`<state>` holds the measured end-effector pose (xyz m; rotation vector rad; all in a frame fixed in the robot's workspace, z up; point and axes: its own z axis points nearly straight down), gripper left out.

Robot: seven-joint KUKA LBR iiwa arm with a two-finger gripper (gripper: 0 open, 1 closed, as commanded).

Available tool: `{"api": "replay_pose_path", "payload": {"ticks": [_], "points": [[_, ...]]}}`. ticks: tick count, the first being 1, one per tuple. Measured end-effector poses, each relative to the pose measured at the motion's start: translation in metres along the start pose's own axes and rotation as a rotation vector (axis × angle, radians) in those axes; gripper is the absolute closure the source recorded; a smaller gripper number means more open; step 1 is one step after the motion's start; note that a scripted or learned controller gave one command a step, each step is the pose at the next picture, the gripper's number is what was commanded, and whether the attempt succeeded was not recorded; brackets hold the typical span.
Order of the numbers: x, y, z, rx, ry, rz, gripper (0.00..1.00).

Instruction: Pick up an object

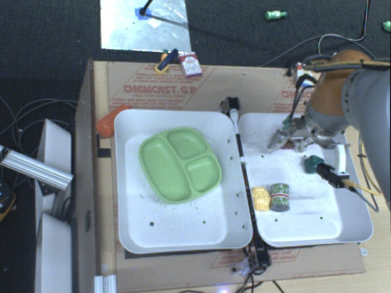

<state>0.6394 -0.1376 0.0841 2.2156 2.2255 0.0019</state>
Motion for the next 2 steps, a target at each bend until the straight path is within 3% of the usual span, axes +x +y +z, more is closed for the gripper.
{"api": "replay_pose_path", "payload": {"ticks": [1,2], "points": [[0.009,0.03,-0.001,-0.002,0.0,-0.001,0.0],[0.009,0.031,-0.012,-0.004,-0.002,-0.003,1.0]]}}
